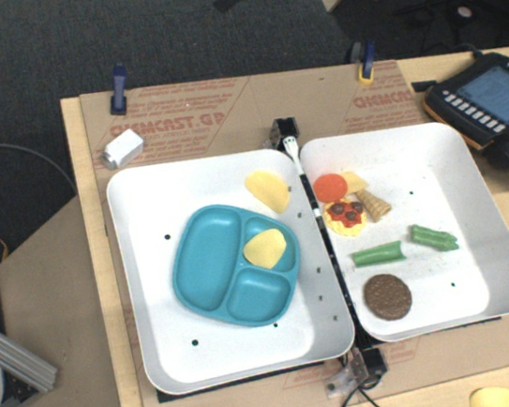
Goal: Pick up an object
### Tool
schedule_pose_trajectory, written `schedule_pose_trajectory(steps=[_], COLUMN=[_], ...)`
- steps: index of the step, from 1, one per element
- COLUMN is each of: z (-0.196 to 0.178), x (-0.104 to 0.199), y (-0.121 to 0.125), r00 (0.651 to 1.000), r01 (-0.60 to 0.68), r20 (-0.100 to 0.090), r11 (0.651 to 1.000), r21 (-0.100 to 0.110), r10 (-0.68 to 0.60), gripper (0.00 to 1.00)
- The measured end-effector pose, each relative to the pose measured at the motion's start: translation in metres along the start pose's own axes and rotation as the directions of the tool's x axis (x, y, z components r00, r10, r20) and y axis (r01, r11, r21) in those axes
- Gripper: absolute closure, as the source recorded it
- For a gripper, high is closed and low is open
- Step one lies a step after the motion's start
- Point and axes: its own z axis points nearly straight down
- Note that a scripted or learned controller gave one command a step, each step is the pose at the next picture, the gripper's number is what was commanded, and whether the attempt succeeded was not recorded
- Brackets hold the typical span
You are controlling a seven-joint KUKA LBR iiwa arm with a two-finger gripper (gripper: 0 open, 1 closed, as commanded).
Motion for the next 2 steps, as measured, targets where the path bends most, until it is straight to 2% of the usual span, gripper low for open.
schedule_pose_trajectory(steps=[1, 2], z=[-0.115, -0.017], x=[-0.043, -0.04], y=[-0.001, 0.0], r00=[1.0, 1.0], r01=[-0.003, -0.001], r20=[0.011, -0.001], r11=[1.0, 1.0], r21=[-0.022, 0.001], r10=[0.003, 0.001], gripper=[1.0, 1.0])
